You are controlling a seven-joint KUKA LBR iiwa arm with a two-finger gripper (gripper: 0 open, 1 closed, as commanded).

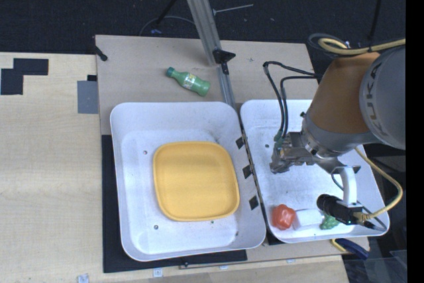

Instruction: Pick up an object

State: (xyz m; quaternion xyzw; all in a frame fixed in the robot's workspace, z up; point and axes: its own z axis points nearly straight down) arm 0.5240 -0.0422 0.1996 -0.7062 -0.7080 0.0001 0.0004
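A red tomato-like object [283,217] lies near the front edge of the right bin [260,122]. A small green object [329,223] lies to its right, partly hidden by the robot's own hardware. My gripper [285,157] hangs low over the middle of the right bin, above and behind the red object. The wrist and cables crowd it, and nothing shows between its fingers. A yellow plate [195,180] lies flat in the left bin [126,122].
A green bottle [188,81] lies on its side on the bench behind the left bin. A slanted aluminium post [204,10] rises behind the gap between the bins. The arm's orange and grey body [351,106] covers the right bin's far right.
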